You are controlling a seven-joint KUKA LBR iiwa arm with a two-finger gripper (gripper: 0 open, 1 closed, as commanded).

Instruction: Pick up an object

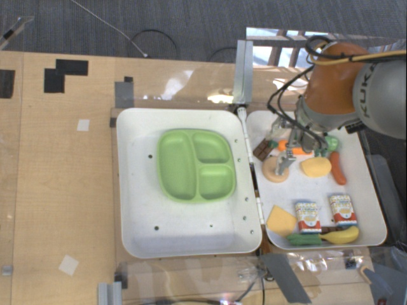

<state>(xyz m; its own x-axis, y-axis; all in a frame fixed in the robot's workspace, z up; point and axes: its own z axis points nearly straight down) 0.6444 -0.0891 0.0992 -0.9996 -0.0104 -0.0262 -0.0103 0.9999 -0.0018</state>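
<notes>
The right bin (375, 202) holds several toy foods. My gripper (286, 164) hangs low over its upper left part, right above a round tan disc (273, 172), and its tip overlaps the disc's right edge. A brown chocolate piece (261, 149) lies just left of the gripper. An orange piece (283, 146) lies behind it. To its right are a yellow lemon-like piece (316, 167) and a red sausage (338, 169). A green piece (331, 144) is partly hidden under the wrist.
The left bin (137, 234) holds a green divided plate (194, 165). At the front of the right bin are a yellow wedge (280, 220), two small cartons (307, 215) (341, 210), a banana (341, 236) and a green pod (304, 239). Black cables loop above the wrist.
</notes>
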